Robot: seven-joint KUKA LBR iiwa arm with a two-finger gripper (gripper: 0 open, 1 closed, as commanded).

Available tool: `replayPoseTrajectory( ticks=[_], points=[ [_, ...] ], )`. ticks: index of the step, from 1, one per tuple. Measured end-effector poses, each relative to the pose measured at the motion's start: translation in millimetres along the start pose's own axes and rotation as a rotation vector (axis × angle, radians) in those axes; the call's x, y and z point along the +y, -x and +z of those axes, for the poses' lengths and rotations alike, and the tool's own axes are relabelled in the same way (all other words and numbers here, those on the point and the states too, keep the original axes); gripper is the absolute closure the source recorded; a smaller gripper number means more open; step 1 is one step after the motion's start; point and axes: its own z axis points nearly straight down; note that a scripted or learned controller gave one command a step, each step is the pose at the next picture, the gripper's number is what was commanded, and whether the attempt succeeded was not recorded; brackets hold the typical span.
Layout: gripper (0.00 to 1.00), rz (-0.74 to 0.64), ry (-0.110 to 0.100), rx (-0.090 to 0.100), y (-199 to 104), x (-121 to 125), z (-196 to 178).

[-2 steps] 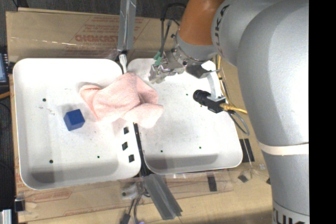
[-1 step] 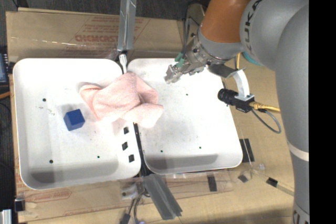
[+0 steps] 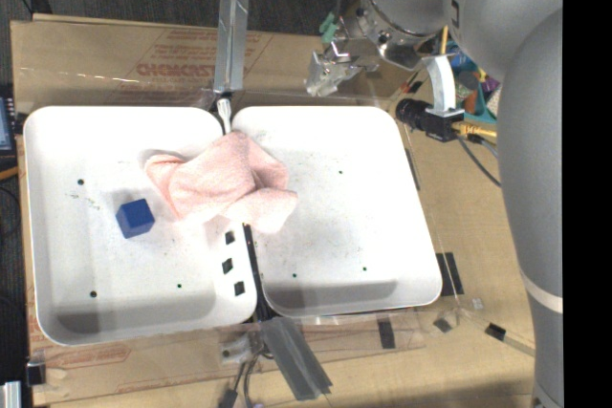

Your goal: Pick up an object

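Above the right bin (image 3: 421, 205), tool (image 3: 330, 72) blurred, grip unreadable, pink cloth (image 3: 225, 179) straddling divider

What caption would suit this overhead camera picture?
Robot gripper above the right bin; pink cloth drapes across both bins, blue cube in left.

Two shallow white bins sit side by side on a cardboard sheet (image 3: 115, 53) printed with red lettering. The left bin (image 3: 57, 301) and right bin (image 3: 382, 234) meet at a dark seam. A grey metal bracket (image 3: 230, 43) stands upright behind that seam; another grey piece (image 3: 296, 363) lies in front.
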Motion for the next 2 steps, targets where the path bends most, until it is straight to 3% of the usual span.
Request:
replayPoseTrajectory(
  ticks=[1, 2],
  points=[
    [1.00, -0.091, -0.004, 0.002, 100.0, 0.0, 114.5],
    [0.00, -0.092, -0.002, 0.001, 99.4, 0.6, 113.6]
  ],
)
